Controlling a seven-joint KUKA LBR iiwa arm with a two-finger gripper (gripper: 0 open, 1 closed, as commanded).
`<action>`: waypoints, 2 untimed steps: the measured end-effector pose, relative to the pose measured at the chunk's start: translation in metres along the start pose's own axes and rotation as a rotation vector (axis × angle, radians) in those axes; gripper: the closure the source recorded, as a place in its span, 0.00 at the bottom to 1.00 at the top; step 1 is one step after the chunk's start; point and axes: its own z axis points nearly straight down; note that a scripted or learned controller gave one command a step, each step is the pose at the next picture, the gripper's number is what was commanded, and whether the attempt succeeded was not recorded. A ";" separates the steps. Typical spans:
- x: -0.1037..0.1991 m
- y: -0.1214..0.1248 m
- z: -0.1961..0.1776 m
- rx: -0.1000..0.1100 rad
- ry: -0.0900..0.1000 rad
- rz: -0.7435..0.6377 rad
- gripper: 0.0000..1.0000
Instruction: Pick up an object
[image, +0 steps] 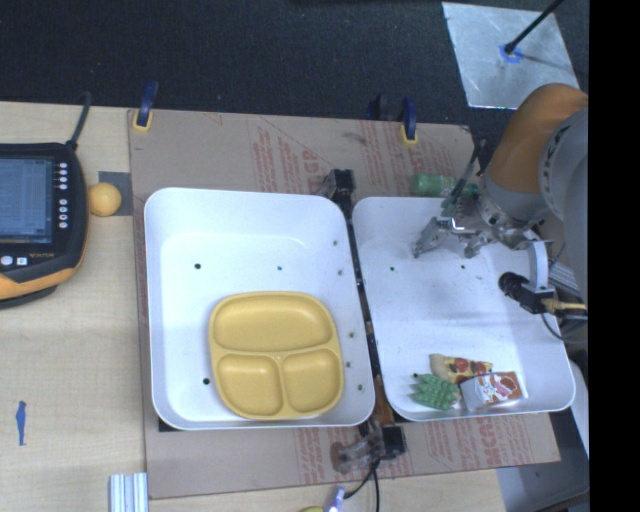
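Two bins are sitting side by side on the desk (60, 380), the left bin (175, 225) holding a divided tray (275, 352) in its near part, the right bin (400, 300) holding toys (465, 382) at its near edge, while a pendant (35, 220) is lying left of both.

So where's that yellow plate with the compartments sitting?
The yellow divided plate lies in the left white bin, toward its near edge, across the divider from the small packets in the right bin.

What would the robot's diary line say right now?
gripper: over right bin, far end, nothing held | toys: near corner | yellow tray: left bin
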 end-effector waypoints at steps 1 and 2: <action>0.000 0.000 -0.011 0.001 0.000 -0.004 1.00; 0.040 -0.037 -0.117 -0.002 0.000 -0.001 1.00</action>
